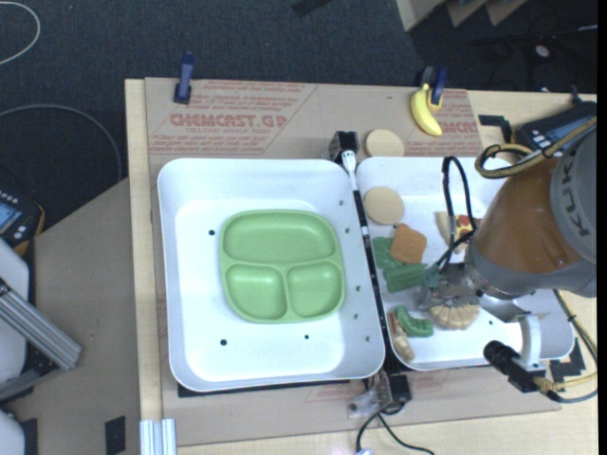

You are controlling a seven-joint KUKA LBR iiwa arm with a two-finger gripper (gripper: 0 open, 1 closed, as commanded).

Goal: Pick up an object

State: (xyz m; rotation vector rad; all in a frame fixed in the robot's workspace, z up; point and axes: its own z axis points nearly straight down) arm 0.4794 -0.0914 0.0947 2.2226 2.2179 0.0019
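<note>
Two white bins, one green tray, one banana — fingers' state, cannot tell.

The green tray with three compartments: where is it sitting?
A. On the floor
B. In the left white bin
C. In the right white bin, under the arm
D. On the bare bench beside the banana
B. The green tray lies flat in the middle of the left white bin, while the arm reaches down over the right bin among the small items there.
</note>
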